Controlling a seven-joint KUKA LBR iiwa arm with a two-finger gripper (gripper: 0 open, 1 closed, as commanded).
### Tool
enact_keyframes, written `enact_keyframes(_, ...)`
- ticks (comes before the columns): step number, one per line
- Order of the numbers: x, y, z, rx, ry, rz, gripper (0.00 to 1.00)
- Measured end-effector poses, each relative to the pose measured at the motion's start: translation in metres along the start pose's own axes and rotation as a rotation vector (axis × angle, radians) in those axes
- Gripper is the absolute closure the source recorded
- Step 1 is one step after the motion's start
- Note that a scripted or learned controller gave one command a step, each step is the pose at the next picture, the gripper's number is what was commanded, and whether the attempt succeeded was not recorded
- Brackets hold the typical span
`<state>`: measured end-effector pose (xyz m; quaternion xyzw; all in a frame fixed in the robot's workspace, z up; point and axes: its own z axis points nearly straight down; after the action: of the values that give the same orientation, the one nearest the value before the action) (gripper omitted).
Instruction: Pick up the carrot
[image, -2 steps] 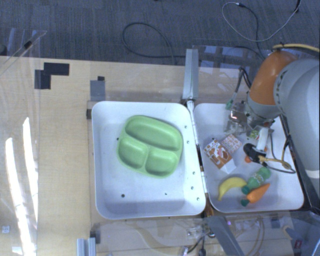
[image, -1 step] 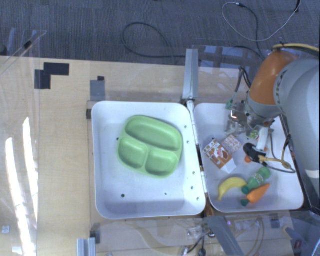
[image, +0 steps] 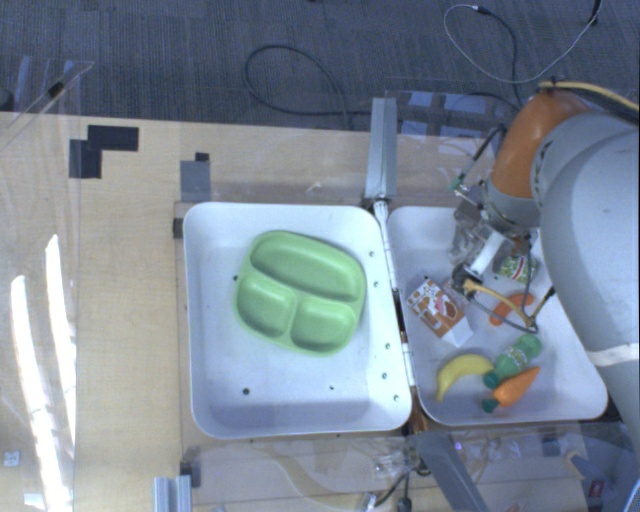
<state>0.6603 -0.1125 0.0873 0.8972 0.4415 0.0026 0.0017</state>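
Observation:
The carrot (image: 516, 386) is orange with a green stub at its left end. It lies near the front right corner of the right bin (image: 560, 405), just below a green bottle-like toy (image: 516, 357) and right of a yellow banana (image: 461, 372). My gripper (image: 472, 262) hangs over the upper middle of that bin, well behind the carrot and apart from it. The grey arm with its orange band (image: 520, 140) covers the bin's right side.
A printed snack packet (image: 437, 305) lies left of the gripper. A small red-orange item (image: 500, 310) and a white-green item (image: 513, 266) lie close under the wrist. The left bin (image: 215, 400) holds a green divided plate (image: 298, 291).

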Motion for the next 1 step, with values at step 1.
enact_keyframes(1,-0.0172,0.0190,-0.0843,0.002,-0.001,-0.561,0.00)
